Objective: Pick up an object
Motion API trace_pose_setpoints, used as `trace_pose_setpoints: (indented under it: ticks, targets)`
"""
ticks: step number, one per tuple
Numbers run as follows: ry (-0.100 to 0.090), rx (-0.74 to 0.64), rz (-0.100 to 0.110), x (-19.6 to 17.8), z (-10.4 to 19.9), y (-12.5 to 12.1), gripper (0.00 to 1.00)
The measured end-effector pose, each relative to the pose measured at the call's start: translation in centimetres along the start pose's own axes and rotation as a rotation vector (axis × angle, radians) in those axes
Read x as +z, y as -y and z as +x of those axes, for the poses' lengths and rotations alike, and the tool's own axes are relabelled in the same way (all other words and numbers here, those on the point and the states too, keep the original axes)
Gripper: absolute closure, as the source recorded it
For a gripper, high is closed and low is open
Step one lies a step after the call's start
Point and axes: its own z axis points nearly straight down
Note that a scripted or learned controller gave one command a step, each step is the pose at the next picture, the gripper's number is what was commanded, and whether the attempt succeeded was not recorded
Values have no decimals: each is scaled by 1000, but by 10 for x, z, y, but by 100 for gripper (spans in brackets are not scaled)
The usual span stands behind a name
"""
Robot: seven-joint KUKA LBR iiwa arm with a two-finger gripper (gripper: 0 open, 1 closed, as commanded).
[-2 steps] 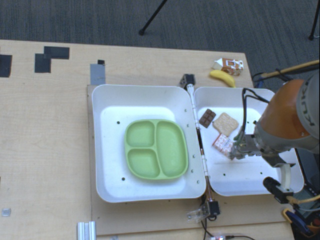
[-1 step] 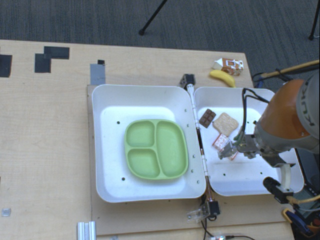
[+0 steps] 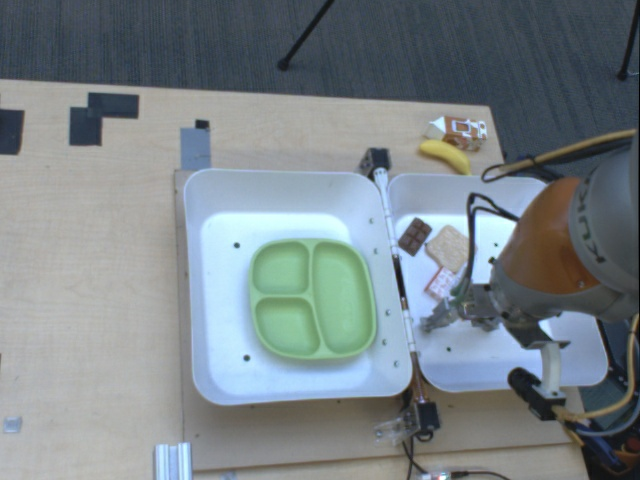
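The arm, grey with its orange band (image 3: 548, 236), reaches in over the right-hand bin (image 3: 575, 368), and its gripper (image 3: 447, 311) sits low in that bin's left half, close to the divider between the two bins. Whether the jaws are apart or together cannot be told from this view; the metal parts at the tip blur into the white floor of the bin. The candidate things lie just above the gripper in the same bin: a dark brown chocolate-like block (image 3: 415, 235), a tan cracker-like square (image 3: 449, 247) beside it, and a small red-and-white packet (image 3: 439, 283) nearest the tip, apparently just beside it rather than clearly between the jaws. Nothing appears lifted, so the pick looks not yet done: the approach seems complete or nearly so, while closing on an item and raising it remain. The left bin (image 3: 220, 268) holds a green divided plate (image 3: 312, 299), resting flat, well apart from the gripper. Outside the bins, on the wooden surface (image 3: 90, 268), a banana (image 3: 444, 155) and a small carton (image 3: 458, 129) lie near the right bin's far corner.
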Motion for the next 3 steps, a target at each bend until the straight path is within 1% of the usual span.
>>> trace_pose_setpoints:
  ticks: [1,2,3]
  targets:
    - [0,-3,-7,-12,0,-3,100]
    - [-3,-4,2,-99,62,-33,100]
    - [-2,-3,3,-98,61,-33,0]
